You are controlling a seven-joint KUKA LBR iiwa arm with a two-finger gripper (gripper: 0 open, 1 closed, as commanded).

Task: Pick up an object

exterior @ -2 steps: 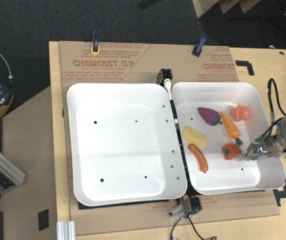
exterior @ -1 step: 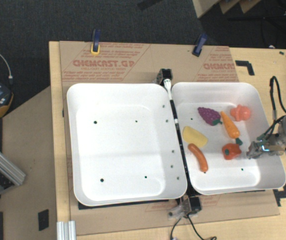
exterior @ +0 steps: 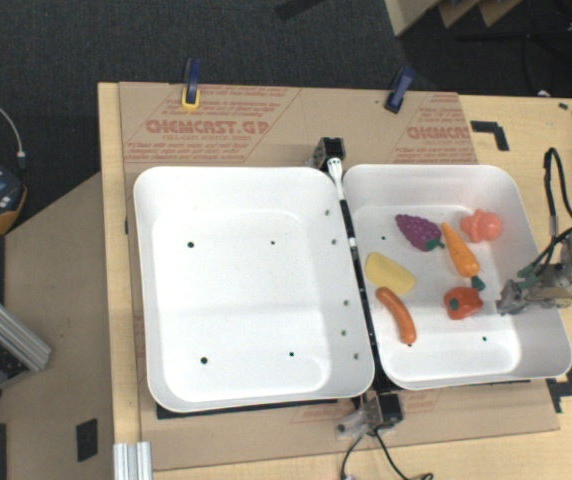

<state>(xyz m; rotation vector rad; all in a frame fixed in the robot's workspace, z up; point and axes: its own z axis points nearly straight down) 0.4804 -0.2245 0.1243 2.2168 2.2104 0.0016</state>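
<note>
From the camera view above, the worktop is a brown board printed with red lettering, and it bears two shallow white bins side by side. The left bin shows a bare white floor marked by a few small dark dots. The right bin holds the toy foods, grouped toward its centre and far side. A purple bunch of grapes lies near the middle, with an orange carrot just beside it on the right, slanting down. A pink, rounded piece sits close to the carrot's upper end. A yellow piece lies below the grapes, and an orange-red sausage lies just below that, slanted. A red tomato or pepper with a green stem rests under the carrot's lower tip.

The tool reaches in over the right bin's right wall, low, just beside the red piece. Whether its tips are apart or together cannot be told; nothing is seen between them.

Two blue clamps grip the board's far edge.
</note>
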